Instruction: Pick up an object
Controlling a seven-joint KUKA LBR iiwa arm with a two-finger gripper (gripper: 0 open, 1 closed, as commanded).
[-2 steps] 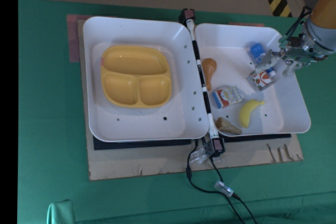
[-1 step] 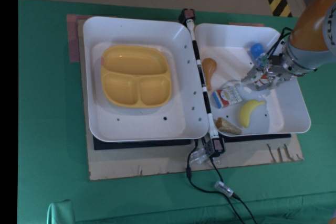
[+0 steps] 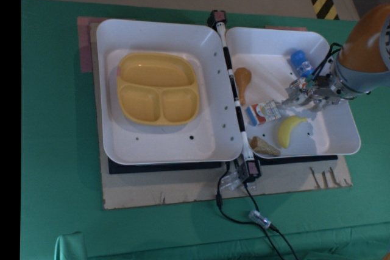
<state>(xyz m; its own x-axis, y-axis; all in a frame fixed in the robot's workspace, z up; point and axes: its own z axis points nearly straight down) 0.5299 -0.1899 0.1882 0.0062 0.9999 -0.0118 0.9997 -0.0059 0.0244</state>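
In the right bin (image 3: 341, 137), a small white carton with red and orange print (image 3: 263, 112) lies tilted near the centre divider. My gripper (image 3: 292, 100) hangs at the carton's right end, touching or nearly touching it. I cannot make out whether the carton is gripped. A yellow banana (image 3: 291, 130) lies just below the gripper. A brown drumstick (image 3: 242, 81) sits to the carton's upper left. A blue bottle (image 3: 300, 61) lies behind the gripper, and a piece of bread (image 3: 264, 145) rests by the front wall.
The left bin (image 3: 152, 152) holds a yellow divided plate (image 3: 158, 88). A black and white divider strip (image 3: 234, 94) runs between the bins. Cables (image 3: 244, 210) trail off the cardboard base at the front. The grey and orange arm (image 3: 365, 52) overhangs the right bin's far right side.
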